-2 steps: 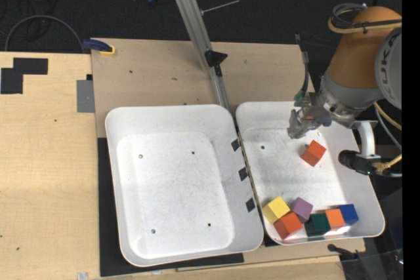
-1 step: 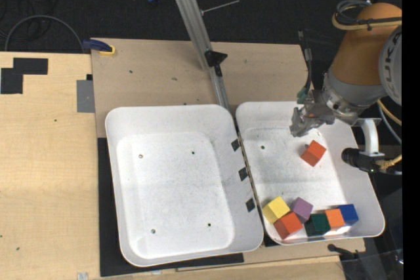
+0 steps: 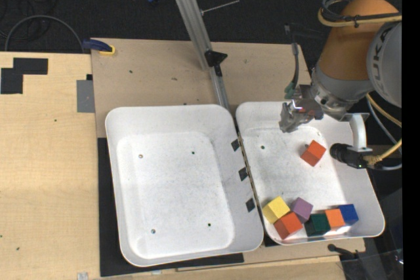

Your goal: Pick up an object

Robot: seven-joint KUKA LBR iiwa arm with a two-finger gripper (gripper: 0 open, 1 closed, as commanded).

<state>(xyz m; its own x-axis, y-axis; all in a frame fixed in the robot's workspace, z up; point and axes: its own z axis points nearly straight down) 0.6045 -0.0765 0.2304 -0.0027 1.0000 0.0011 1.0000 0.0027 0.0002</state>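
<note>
On the left I've got the left bin (image 3: 174, 187), white, shallow, just bare speckled floor w/ a few small dark dots. Between it and the right bin (image 3: 367, 203) runs a seam w/ small black clips. Far side, a slanted aluminium rail (image 3: 190, 13) comes down toward that seam.

Right bin next. Near its near edge sits a cluster of blocks, touching or just beside each other: yellow block (image 3: 276, 208), red block (image 3: 288, 225), purple block (image 3: 302, 208), green block (image 3: 317, 224), an orange block (image 3: 335, 218) and a blue block (image 3: 348, 213) at the right end. Well apart from those, toward the middle-right of the bin, a lone orange-red block (image 3: 314, 153) lies tilted on the floor, nothing touching it.

Gripper (image 3: 293, 117) hangs over the far part of the right bin, up and left of that lone block, near but apart from it. Can't tell how wide it's set from this angle; I see no block in it. Arm (image 3: 357, 42) w/ orange band comes in from the right, cables looped around it.
</note>
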